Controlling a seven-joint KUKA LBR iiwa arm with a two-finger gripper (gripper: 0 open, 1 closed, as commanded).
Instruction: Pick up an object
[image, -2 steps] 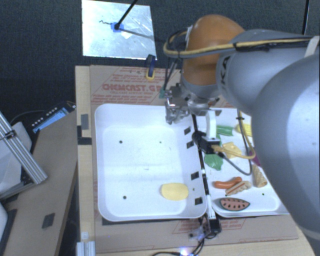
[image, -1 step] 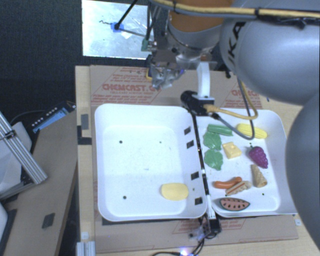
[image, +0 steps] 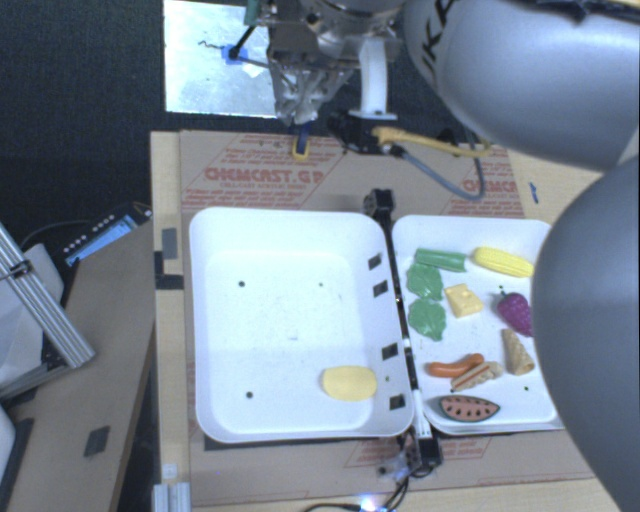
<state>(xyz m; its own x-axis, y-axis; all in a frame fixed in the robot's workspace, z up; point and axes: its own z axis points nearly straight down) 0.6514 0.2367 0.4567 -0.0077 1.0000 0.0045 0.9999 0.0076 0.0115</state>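
Note:
My gripper (image: 300, 116) hangs high above the bench, beyond the far edge of the left bin (image: 215, 300), and its fingers meet in a point with nothing between them. A yellow oval piece (image: 349, 383) lies alone near the left bin's front right corner. The right bin (image: 535, 232) holds toy food: a green pod (image: 440, 259), a corn cob (image: 503, 262), two green leafy pieces (image: 427, 318), a cheese wedge (image: 462, 300), purple grapes (image: 515, 312), a cone (image: 516, 352), an orange sausage (image: 455, 366) and a watermelon slice (image: 468, 407). The arm hides the bin's right side.
A small yellow and blue tag (image: 300, 149) sits on the cardboard sheet (image: 250, 175) just below the gripper. A black divider with clips (image: 390, 300) runs between the bins. A metal frame (image: 40, 310) stands at the left.

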